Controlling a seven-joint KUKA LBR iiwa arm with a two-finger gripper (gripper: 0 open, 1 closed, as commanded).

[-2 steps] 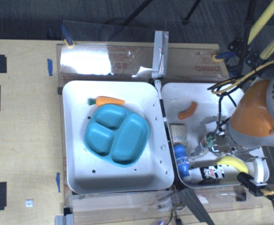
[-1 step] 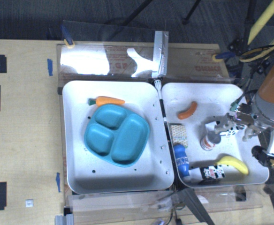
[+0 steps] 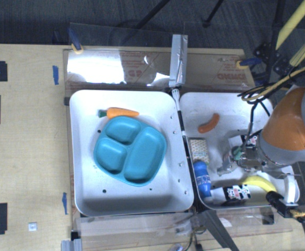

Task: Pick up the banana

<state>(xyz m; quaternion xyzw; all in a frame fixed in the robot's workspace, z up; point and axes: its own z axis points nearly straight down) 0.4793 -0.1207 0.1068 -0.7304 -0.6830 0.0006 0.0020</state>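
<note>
We counted two white bins side by side on the bench. The left bin held two things: one blue plate with three compartments, lying near the bin's middle, and one carrot just beyond the plate's far edge, its green end pointing left.

The right bin held more. Along its left wall we noted one mesh-patterned pad and, just below it, one blue bottle lying lengthwise. One sausage lay apart in the upper half. One dark bottle with a patterned label lay along the near wall. One banana lay in the lower right part of this bin, curved, just above the dark bottle's right end and close beside the wrist.

The arm reached in from the right, its orange band above the right bin's edge, black and yellow cables looping over it. The gripper sat low over the middle of the right bin, left of the banana. Nothing was seen between its fingers; we could not tell how far they stood apart.

The dark bottle and the arm's own body crowded the banana.
</note>
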